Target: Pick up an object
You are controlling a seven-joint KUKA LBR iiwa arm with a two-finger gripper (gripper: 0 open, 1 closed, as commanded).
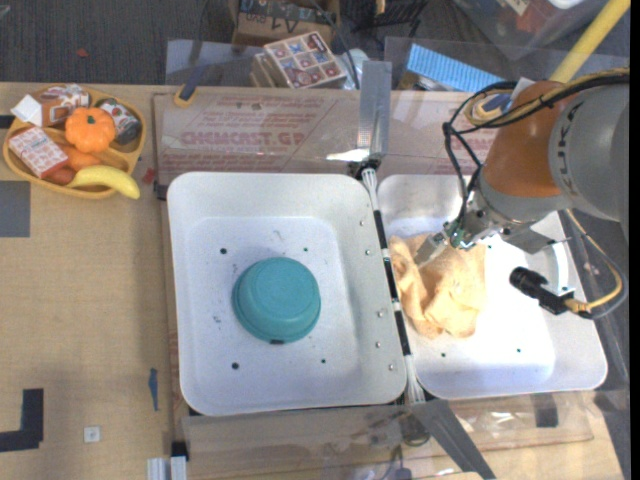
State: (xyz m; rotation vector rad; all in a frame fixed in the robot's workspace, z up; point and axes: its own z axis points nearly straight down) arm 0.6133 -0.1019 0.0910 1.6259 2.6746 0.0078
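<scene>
Camera view looks down on two white bins side by side on the tabletop. A teal bowl sits upside down near the middle of the left bin. A crumpled yellow cloth lies in the right bin, against the divider at that bin's 9 o'clock side. The arm comes in from 3 o'clock, and its jaws sit right at the cloth's upper edge, at about 12 o'clock of the cloth. Whether the jaws are parted or closed cannot be told; they are small and partly hidden by the wrist.

The step in hand looks like the descent onto the cloth, or the grasp itself. No fabric shows clearly pinched or lifted, so I would not call it held. The next move calls for closing on a fold and rising straight up; a thin edge may slip free, and the divider is close.
</scene>
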